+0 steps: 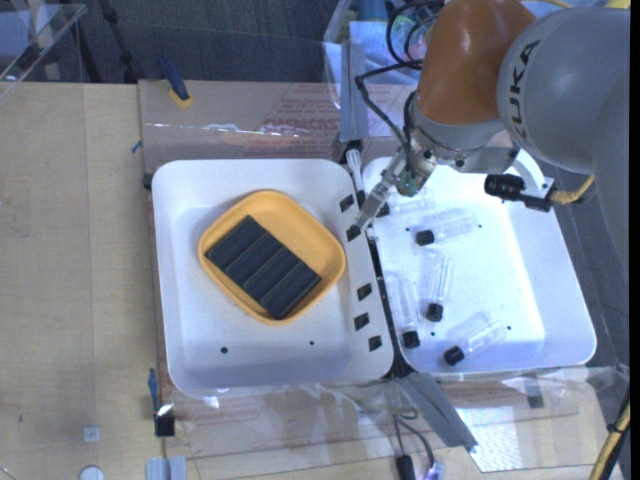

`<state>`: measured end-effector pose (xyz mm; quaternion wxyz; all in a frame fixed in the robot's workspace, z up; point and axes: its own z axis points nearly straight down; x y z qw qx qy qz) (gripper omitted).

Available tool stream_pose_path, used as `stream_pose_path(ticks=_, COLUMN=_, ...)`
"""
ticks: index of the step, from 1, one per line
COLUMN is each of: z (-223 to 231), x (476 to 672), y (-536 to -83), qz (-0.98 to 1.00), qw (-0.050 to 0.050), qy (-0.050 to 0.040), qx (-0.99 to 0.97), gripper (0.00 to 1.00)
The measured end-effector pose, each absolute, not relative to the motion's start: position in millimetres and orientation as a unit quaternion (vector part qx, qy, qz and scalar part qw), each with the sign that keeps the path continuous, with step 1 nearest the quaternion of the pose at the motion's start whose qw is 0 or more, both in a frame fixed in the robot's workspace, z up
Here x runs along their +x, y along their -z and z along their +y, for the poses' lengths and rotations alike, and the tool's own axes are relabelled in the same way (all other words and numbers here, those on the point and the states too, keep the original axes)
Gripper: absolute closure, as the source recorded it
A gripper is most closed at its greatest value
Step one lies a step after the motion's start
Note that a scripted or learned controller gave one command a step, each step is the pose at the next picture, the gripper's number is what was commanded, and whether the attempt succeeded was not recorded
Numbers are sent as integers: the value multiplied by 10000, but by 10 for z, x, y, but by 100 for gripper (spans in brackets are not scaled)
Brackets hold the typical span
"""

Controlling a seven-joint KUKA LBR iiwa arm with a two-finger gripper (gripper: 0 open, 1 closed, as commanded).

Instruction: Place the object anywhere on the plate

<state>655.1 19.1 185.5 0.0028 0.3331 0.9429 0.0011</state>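
On the yellow plate (272,256) we see a flat black block (262,261) with lines across its top. It lies in the middle of the plate, turned a bit sideways, and all of it is on the plate. The plate sits in the left white bin (190,353).

To the right of the plate is the right white bin (545,298). In it we see a few small clear tubes (437,288) with black caps, lying flat and apart from each other.

Up and to the right of the plate, the gripper (383,194) hangs just past the wall between the two bins. It points down and to the left, toward the plate. We see nothing in it, and it is too small and blurry for us to tell if it is open or shut. Behind it, farther right of the plate, is the big grey arm (575,78) with its orange band (470,53).
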Motion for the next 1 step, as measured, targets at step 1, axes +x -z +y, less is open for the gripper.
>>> stream_pose_path(ticks=1, z=191, x=6551, y=-1855, qz=9429, qw=28, qy=-11, qx=3331, gripper=0)
